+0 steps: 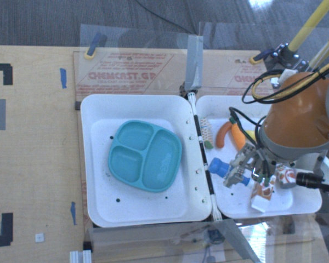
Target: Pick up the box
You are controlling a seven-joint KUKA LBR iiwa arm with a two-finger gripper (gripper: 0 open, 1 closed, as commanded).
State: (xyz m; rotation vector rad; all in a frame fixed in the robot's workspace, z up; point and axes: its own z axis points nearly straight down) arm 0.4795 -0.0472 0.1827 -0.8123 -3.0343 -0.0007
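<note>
The box is a small orange-and-white carton lying at the front of the right bin, with its white end toward the front rim. My gripper hangs low just left of the box, over a blue object that shows on both sides of it. The gripper's metal body hides part of that blue object. I see nothing of the box inside the gripper. The arm's big orange band covers the right bin's right half.
An orange carrot-shaped toy and a second orange piece lie at the back of the right bin, with a small green bit near the divider. A teal divided plate fills the middle of the left bin. Cables loop above the arm.
</note>
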